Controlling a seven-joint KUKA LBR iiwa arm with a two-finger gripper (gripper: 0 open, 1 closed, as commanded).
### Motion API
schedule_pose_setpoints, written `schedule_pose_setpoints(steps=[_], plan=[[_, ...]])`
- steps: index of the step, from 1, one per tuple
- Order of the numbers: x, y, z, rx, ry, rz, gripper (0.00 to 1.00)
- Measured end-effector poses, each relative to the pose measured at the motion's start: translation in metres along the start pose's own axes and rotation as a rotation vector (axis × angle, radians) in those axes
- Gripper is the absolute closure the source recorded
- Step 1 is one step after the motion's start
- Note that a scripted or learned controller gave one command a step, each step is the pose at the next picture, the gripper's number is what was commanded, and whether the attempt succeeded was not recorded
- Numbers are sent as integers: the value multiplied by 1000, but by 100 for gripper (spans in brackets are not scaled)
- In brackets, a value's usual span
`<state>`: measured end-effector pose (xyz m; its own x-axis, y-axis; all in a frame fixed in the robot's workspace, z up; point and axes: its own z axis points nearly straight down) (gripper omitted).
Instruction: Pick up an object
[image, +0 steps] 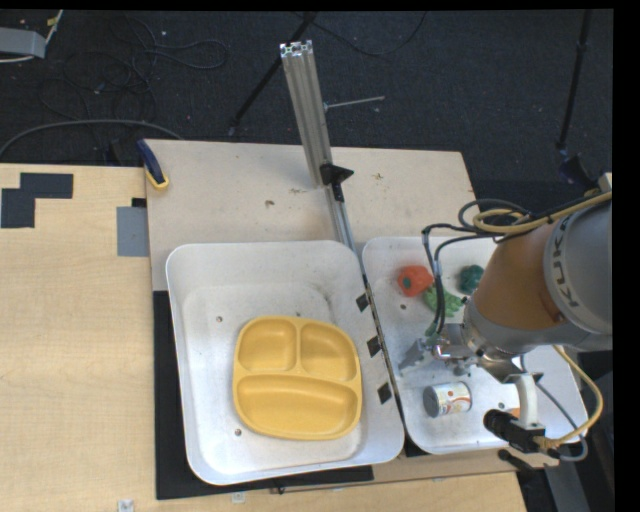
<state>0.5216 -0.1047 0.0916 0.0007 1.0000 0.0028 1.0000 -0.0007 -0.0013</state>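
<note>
The right bin (378, 262) holds a red-orange round item (413, 279) at its far side, with a green leafy item (468, 275) beside it. A small grey-and-white can with an orange label (447, 400) lies on its side near the bin's front. My gripper (437, 352) hangs over the middle of this bin, just behind the can and in front of the green item. Nothing shows in its grasp. A small orange piece (515, 410) peeks out to the right of the can, partly hidden by the arm (530, 280).
The left bin (200, 300) carries a yellow divided plate (297, 378). An aluminium post (305, 110) rises behind the gap between the bins. A blue-and-yellow tool (152, 165) lies at the bench's far left corner. Cables loop around the arm's wrist.
</note>
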Motion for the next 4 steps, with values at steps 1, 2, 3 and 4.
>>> schedule_pose_setpoints(steps=[1,2,3,4], plan=[[0,3,-13,-9,1,5,100],[2,2,-55,-2,-3,-1,100],[9,10,-109,-4,-3,-2,100],[8,11,-147,-3,-3,-2,100]])
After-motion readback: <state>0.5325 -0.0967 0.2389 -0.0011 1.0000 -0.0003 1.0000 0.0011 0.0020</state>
